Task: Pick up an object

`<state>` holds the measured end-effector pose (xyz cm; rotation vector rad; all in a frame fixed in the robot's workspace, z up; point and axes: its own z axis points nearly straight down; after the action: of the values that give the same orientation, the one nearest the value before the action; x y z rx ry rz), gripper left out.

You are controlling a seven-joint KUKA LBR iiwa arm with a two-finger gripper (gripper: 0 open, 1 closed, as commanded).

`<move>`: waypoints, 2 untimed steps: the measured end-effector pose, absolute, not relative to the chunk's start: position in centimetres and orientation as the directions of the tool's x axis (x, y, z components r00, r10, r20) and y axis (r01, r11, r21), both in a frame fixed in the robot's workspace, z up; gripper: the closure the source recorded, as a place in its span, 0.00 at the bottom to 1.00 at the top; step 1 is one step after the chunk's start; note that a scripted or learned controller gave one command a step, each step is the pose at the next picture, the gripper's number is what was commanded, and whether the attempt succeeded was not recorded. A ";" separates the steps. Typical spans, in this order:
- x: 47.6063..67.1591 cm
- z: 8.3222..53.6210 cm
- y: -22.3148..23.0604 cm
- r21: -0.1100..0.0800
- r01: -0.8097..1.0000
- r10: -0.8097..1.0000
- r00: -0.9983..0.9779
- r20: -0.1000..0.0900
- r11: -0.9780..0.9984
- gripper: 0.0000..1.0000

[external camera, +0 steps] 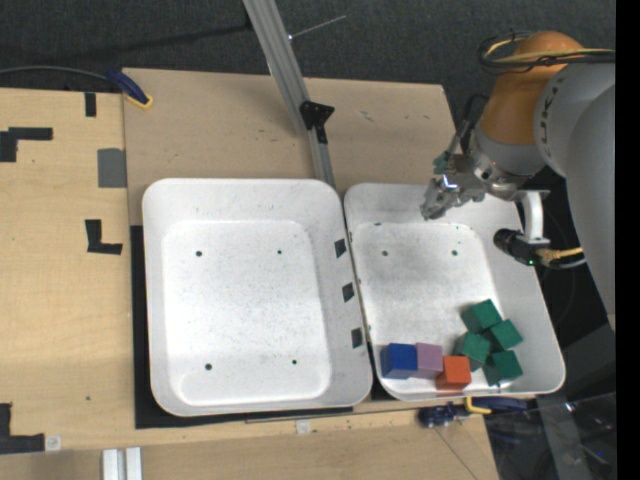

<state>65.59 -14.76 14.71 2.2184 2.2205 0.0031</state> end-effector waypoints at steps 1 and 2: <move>66.0 19.2 -15.3 0.004 1.000 1.000 -0.002 -0.001 0.002 1.00; 66.1 22.4 -15.2 0.003 1.000 1.000 -0.002 0.000 0.002 1.00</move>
<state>66.10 -15.24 22.37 2.2176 2.2221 0.0027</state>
